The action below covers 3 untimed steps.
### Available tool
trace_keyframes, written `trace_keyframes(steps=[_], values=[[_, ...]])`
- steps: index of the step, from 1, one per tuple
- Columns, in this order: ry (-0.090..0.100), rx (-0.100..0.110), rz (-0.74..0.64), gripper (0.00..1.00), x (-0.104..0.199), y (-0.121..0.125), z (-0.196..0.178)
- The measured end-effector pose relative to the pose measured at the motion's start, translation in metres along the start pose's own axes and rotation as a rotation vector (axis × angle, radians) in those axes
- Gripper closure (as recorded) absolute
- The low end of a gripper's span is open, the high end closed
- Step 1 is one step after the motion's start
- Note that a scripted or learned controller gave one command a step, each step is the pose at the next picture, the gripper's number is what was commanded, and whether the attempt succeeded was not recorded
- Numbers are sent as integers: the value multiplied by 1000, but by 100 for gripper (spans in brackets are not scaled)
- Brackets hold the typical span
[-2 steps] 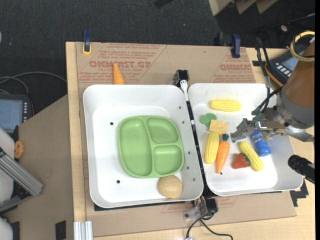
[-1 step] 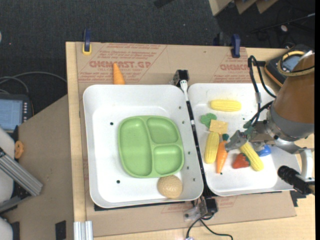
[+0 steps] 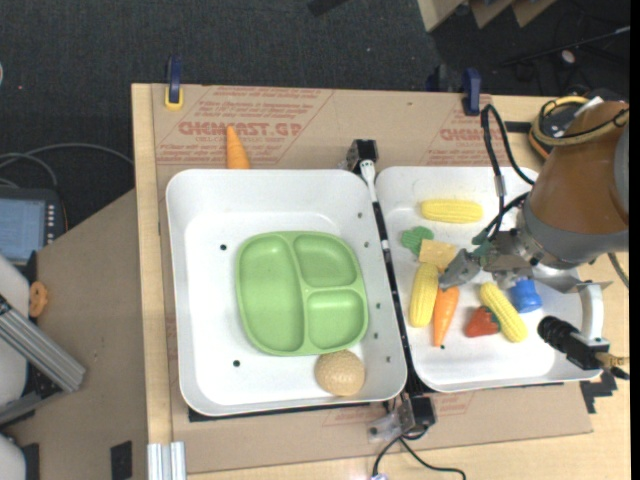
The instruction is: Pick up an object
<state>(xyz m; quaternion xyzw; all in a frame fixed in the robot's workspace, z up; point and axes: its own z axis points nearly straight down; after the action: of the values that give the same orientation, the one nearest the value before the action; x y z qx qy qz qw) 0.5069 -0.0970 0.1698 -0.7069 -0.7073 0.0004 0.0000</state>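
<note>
Orange carrot is seen lying lengthwise in the near half of the right bin, pointed end toward the near rim. A tan ball is found nearer still, against the near wall of the left bin, touching the edge of a green divided plate.

Just left of the carrot a yellow corn cob is laid parallel to it, the two touching or nearly so. To the right a red piece, a second corn cob and a blue piece are grouped closely.

The gripper is held over the carrot's far end, beside a tan block; whether it is open or closed cannot be told, and nothing is seen held in it.

Farther back, a green piece and a third corn cob are placed. Beyond the bins, another carrot is set on the cardboard.
</note>
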Motion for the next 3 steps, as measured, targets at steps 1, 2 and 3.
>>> trace_keyframes(steps=[1, 2, 3], values=[[3, 7, 3, 0, -16, -19, 68], [-1, -4, -2, 0, -13, 30, 86], [-2, -5, 2, 100, -14, 28, 75]])
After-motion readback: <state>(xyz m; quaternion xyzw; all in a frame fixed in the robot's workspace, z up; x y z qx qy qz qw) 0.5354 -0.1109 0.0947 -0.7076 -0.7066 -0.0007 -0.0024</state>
